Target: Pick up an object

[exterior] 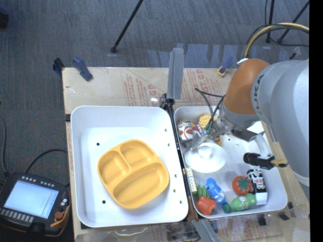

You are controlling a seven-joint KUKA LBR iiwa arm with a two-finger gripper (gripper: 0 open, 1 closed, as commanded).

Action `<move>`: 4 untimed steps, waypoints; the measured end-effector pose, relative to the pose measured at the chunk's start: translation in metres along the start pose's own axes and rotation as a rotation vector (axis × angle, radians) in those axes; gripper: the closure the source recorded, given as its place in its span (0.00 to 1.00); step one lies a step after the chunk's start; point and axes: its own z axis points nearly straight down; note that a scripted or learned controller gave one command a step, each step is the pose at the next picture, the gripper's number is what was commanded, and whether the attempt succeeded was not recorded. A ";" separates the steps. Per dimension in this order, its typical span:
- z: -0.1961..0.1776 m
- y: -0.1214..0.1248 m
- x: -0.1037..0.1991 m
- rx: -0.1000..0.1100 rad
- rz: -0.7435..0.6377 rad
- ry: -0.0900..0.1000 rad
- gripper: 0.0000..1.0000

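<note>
Over the right white bin's (280, 195) far-left corner your gripper (211, 130) hung low among a red-white can (187, 131) and yellow corn (204, 120), beside the white round lid (205, 157), probably because pickable clutter sat there; grip state I cannot tell.

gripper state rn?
Gripper: cannot be told; it is low in the right bin, by the white lid and corn.
</note>
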 end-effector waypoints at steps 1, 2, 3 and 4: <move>0.000 -0.067 -0.026 0.000 0.035 0.001 0.00; 0.000 0.000 -0.028 0.006 0.311 0.000 0.00; 0.000 0.022 -0.007 0.012 0.522 -0.004 0.00; -0.012 0.023 -0.007 0.015 0.515 -0.008 1.00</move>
